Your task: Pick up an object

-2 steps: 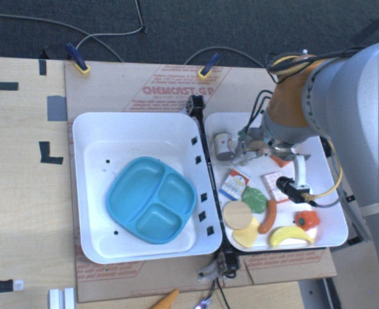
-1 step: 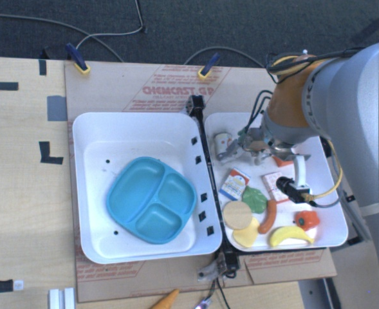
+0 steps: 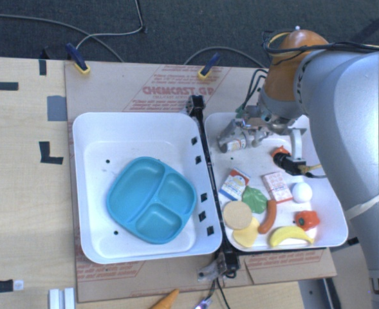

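A: Over the right bin (image 3: 334,234), upper end, the gripper (image 3: 239,138) hangs above bare floor; its opening cannot be judged.

B: Location of pickable items?

A: Near end: egg (image 3: 301,192), sausage (image 3: 269,216), banana (image 3: 291,236), 2 small cartons (image 3: 234,185).

B: Risks?

A: Descending now likely grasps nothing. Among the crowded items, the tips could nudge neighbours.

Fat grey arm (image 3: 343,114), orange band (image 3: 291,69) above wrist, black cables looped alongside, small silver end effector (image 3: 237,139).
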`<state>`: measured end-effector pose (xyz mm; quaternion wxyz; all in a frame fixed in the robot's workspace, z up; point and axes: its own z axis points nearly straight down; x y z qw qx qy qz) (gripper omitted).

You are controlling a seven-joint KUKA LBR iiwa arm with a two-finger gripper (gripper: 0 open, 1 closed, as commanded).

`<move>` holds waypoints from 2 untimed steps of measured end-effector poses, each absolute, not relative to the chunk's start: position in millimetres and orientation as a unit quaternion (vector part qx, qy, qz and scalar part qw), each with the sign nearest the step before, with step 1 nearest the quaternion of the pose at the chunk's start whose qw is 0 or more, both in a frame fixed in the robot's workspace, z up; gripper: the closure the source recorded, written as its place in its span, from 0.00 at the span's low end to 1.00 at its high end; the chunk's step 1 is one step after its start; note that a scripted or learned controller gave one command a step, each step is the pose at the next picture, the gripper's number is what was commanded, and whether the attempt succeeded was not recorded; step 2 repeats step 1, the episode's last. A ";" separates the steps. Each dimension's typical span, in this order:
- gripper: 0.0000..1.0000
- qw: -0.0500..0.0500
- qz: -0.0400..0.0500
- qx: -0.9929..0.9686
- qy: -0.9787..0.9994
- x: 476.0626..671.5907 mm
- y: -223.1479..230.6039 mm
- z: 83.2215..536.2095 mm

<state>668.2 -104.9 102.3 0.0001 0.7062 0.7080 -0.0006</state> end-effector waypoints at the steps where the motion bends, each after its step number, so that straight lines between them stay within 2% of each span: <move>1: 1.00 0.000 -0.002 0.706 0.708 668.0 -104.8 112.0; 2: 1.00 0.000 -0.002 0.706 0.708 668.0 -104.8 112.0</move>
